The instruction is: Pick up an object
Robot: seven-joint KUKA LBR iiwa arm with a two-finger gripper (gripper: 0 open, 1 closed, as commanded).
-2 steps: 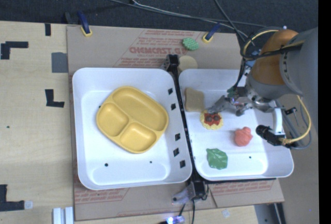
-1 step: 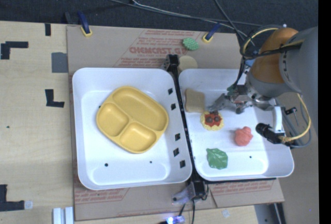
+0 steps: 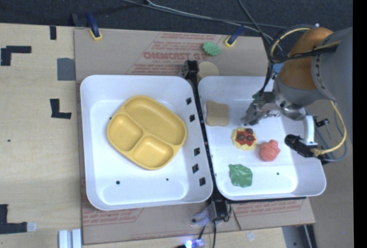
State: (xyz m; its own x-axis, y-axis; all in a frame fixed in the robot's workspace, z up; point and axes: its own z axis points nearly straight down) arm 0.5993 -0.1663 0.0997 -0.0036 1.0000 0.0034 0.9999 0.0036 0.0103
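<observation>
The gripper [image 3: 253,117] hangs low in the right bin [image 3: 309,184], centre-right of frame, just above the small yellow tart toy [image 3: 245,138]. Whether it is parted or closed cannot be told; nothing is seen in its grasp. The tart looks light, rigid and smooth, best pinched across its rim. A red toy [image 3: 269,150], green toy [image 3: 241,175] and tan piece [image 3: 217,113] lie nearby.

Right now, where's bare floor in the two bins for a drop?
Left bin: bare strip along its near edge below the yellow tray, and the corners around it. Right bin: bare at the far-left corner above the tan piece. Its middle is crowded: the claw, the yellow tart, the red piece and the green piece.
</observation>
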